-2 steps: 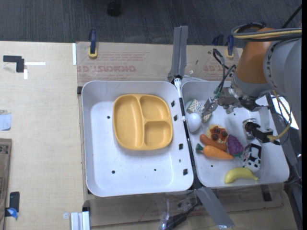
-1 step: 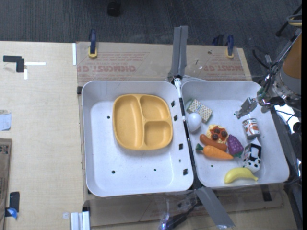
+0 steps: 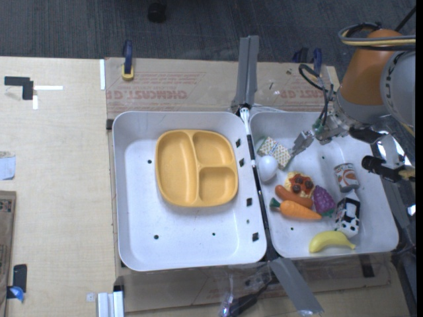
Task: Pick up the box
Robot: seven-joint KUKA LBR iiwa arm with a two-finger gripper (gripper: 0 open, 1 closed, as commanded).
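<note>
**Lining up on the box in a crowded bin**

Looking down at the right bin (image 3: pixel 390 240), the box (image 3: pixel 275 152) (small, patterned, lying flat) sits near the bin's left wall, toward the back, with a white ball (image 3: pixel 266 167) touching or nearly touching its front edge. The tool (image 3: pixel 303 142) hangs just right of the box, tips low, nothing between its prongs. Honestly can't tell from this angle if it's spread or closed.

My take on doing this well: come at the box from above, straddle its narrow sides, and keep clear of the ball so it doesn't roll and nudge things. The bin wall is close too, so leave room for the far prong. The toy veg pile, carrot (image 3: pixel 296 209), grapes (image 3: pixel 322 199), is far enough off. The yellow plate (image 3: pixel 196 167) in the left bin (image 3: pixel 135 243) doesn't matter here.
</note>
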